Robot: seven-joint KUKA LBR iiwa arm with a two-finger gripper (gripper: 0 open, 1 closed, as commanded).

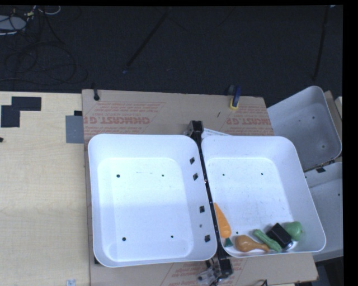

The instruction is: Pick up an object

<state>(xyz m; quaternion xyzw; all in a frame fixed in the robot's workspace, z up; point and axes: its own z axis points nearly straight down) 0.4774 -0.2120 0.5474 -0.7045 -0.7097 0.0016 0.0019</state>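
Objects: we see 4 crowded in the right bin (254, 167) near corner: carrot (222, 222), green toy (292, 228), black block (278, 234).
Gripper: we cannot tell its state.
Risk: fingers may hit the wall or catch 2 objects.

Two white bins (145, 146) sit on a cardboard sheet (140, 114).

Single fixed camera above bench (39, 184), slanting down on both bins (142, 146).

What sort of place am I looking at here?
Probably a robotics lab's test bench: two white bins side by side on cardboard, small toy-like objects in the right bin's corner, cables on the dark floor behind.
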